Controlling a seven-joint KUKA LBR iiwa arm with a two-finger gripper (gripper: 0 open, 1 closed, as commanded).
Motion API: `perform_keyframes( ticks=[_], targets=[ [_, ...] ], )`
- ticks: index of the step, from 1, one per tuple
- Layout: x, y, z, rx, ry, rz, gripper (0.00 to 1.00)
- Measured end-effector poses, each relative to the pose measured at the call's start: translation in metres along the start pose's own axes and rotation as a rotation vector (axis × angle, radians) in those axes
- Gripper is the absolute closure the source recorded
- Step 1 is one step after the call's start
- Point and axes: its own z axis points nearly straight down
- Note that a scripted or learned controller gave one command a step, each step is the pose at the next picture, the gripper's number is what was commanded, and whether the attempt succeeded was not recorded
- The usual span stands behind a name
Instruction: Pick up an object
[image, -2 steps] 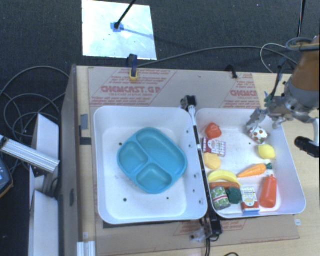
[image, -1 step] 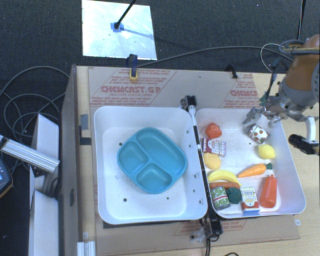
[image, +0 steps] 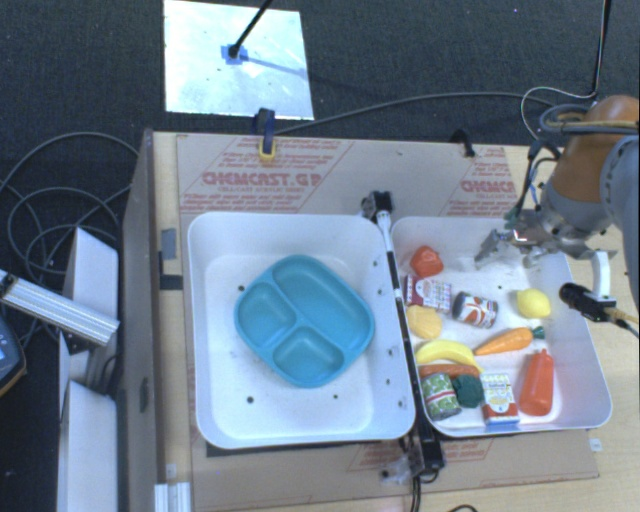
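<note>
1. The right bin (image: 590, 400) holds the objects to pick from: a red pepper-like piece (image: 426, 261) near its upper left, a lemon (image: 533, 303) toward the right, a small can (image: 474, 309) lying on its side between them, and a printed packet (image: 428, 293) just left of the can.
2. Lower in the same bin lie a yellow rounded piece (image: 424, 322), a banana (image: 447, 352), a carrot (image: 504, 342) and a red bottle (image: 537, 382).
3. Along the bin's near edge sit a green-labelled can (image: 441, 394), a dark green piece (image: 467, 389) and a small carton (image: 497, 398), packed close together.
4. The gripper (image: 512, 243) hangs over the upper right part of this bin, above bare white floor, apart from the lemon and the pepper-like piece. Nothing shows between its fingers; whether they are spread or closed I cannot tell.
5. The arm (image: 590, 170) reaches in from the right, its orange band above the wrist.
6. The left bin (image: 215, 300) holds a blue divided plate (image: 303, 318).
7. Both bins rest on the table (image: 300, 170), with a blue clamp (image: 265, 128) at its far edge.
</note>
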Motion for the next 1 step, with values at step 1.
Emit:
perform_keyframes(
  ticks=[1],
  targets=[
    [0.0589,0.0144,-0.0547,-0.004,0.001,-0.001,0.0]
  ],
)
